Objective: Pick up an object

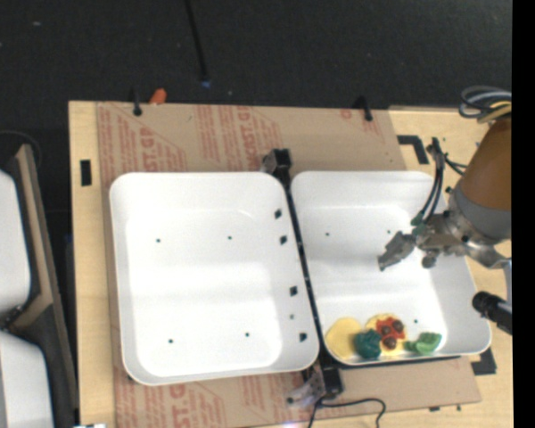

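Desk (205,132): carrying 2 white bins side by side.
Right bin (357,194): lying under the tool, keeping the objects corralled.
Tool (394,254): hanging above the bin floor, carrying nothing visible; finger spread, cannot tell.
Objects (383,335): clustering below the tool, against the near wall, awaiting pickup.

So there are two bins side by side on a board (205,141) that sits on the bench. The left bin (125,266) is next to the right bin (357,190), their inner edges touching along the middle. A little pile of objects (385,335) sits in the right bin's near corner. The gripper (394,252) hangs over the middle of that bin, behind the pile, arm (490,185) coming in from the right.
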`<state>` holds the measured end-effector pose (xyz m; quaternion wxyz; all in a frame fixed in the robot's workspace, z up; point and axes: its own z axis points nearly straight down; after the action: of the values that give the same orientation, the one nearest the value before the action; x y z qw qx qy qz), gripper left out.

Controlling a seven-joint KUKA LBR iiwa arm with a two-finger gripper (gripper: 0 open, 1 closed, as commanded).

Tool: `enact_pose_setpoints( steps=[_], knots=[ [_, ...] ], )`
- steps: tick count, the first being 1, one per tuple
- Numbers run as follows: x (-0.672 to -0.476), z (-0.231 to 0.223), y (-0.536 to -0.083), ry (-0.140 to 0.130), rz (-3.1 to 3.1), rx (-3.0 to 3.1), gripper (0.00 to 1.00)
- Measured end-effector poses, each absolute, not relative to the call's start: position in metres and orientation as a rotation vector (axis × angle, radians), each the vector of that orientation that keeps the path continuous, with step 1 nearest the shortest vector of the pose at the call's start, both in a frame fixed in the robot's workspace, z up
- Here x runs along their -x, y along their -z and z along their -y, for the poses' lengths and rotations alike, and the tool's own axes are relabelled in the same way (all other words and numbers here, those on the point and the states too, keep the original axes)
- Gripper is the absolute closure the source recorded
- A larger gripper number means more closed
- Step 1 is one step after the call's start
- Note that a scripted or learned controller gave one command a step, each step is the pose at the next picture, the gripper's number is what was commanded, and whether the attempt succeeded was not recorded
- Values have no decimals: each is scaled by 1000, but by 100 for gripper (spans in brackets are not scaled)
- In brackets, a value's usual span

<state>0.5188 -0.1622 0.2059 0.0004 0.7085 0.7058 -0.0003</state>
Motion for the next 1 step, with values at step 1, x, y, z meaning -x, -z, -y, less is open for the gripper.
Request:
enact_pose_setpoints(
  steps=[1],
  knots=[
    [-546, 109, -176, 1, -2177, -2267, 0]
  ],
)
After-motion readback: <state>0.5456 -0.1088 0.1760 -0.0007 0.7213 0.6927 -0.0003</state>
